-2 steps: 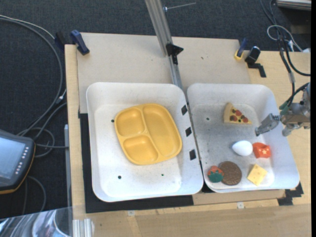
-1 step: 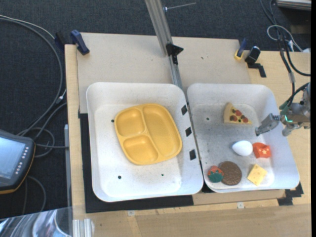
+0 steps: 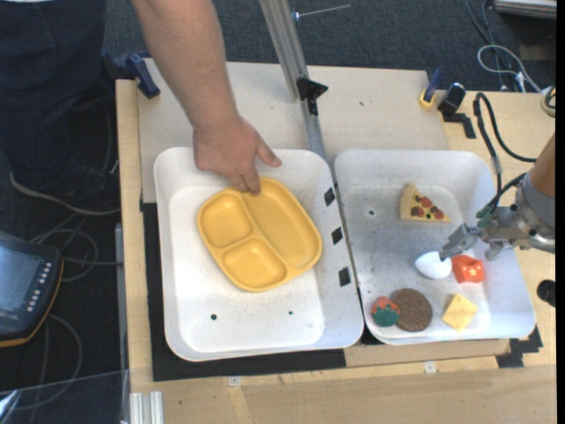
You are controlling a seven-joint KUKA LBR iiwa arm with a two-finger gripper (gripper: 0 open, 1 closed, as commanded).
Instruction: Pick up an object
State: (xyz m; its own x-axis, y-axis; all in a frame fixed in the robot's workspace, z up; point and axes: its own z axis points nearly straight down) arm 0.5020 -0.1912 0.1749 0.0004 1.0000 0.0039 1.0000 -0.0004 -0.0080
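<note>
Two white bins are seen side by side. In the left bin (image 3: 190, 325) a yellow divided tray (image 3: 258, 234) lies, touched at its upper edge by a person's hand (image 3: 231, 153). The gripper (image 3: 470, 244) is poised low over the right bin (image 3: 380, 179), fingers spread apart, nothing held between them. Just below it a white egg-shaped piece (image 3: 432, 265) and an orange-red toy (image 3: 469, 270) are noted. A pizza slice (image 3: 420, 205), brown cookie (image 3: 411, 309), cheese wedge (image 3: 459, 312) and a small red-and-green toy (image 3: 385, 310) are also recorded there.
</note>
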